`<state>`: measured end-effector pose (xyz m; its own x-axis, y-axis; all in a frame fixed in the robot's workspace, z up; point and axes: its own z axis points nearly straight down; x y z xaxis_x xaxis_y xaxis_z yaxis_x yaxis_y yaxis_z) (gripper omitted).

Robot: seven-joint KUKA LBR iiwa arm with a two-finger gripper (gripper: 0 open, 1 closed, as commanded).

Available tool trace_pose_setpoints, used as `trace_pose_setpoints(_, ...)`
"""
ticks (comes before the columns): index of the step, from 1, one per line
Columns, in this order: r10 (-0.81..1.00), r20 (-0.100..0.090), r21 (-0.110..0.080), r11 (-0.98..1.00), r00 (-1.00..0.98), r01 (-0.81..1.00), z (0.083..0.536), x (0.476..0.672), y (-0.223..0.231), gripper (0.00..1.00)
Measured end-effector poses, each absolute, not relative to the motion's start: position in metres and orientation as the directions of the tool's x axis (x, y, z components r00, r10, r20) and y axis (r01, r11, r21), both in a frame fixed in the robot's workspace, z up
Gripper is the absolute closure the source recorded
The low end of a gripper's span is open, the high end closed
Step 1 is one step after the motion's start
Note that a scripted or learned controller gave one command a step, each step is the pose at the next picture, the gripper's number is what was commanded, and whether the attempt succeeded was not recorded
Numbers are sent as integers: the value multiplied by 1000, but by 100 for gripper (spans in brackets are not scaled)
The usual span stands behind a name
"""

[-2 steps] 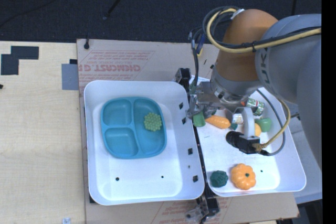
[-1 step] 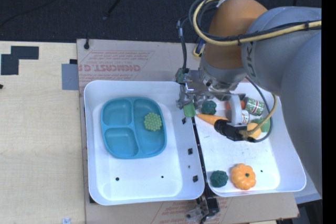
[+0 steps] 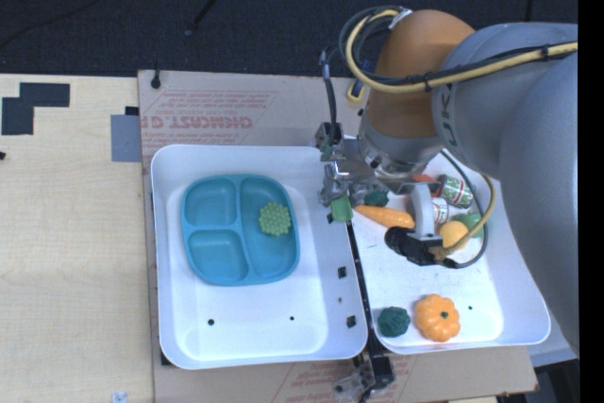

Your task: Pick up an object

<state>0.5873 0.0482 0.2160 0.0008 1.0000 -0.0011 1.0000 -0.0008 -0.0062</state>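
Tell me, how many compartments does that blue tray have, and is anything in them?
3. The blue tray in the left bin has two upper compartments and one long lower one. A green bumpy ball sits in the upper right compartment.

The arm point(image 3: 472, 90) is reaching over the right bin point(image 3: 514, 316), where a carrot point(image 3: 382, 215) is lying; a blue tray point(image 3: 212, 245) is sitting in the left bin point(image 3: 179, 316).
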Motion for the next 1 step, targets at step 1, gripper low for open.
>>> trace_pose_setpoints(1,1000,0,-3,1,-1,1000,238,588,47,100)
